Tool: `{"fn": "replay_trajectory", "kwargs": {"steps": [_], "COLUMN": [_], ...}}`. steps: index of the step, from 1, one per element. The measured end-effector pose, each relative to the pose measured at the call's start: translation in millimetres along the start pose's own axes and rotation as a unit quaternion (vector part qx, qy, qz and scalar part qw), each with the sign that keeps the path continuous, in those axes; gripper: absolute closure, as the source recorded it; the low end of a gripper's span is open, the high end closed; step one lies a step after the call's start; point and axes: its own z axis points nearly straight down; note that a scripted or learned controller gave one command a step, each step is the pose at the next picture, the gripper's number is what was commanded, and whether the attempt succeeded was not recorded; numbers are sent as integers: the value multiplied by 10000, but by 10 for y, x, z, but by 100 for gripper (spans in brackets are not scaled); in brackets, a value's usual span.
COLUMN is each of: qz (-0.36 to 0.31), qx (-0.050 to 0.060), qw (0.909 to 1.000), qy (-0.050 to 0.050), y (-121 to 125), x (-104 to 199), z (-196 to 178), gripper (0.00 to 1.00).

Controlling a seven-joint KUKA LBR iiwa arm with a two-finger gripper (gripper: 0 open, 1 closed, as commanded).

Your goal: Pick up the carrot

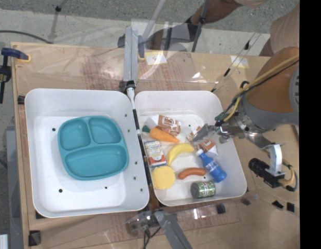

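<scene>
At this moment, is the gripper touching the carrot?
Apart. The camera view shows the gripper over the right side of the right bin, with bare white floor and a small packet between it and the carrot.

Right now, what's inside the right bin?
The right white bin holds an orange carrot, yellow banana, red sausage, green can, blue bottle, yellow round piece and small cartons. The gripper covers whatever lies under it.

Single fixed camera above bench, angled down, moderately near; both bins in frame; arm enters right.
</scene>
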Motion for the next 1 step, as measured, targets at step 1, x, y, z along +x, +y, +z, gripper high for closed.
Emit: {"fn": "replay_trajectory", "kwargs": {"steps": [1], "qz": [243], "qx": [3], "qw": [9997], "qy": [-13], "y": [717], "x": [478], "z": [635], "gripper": [0]}}
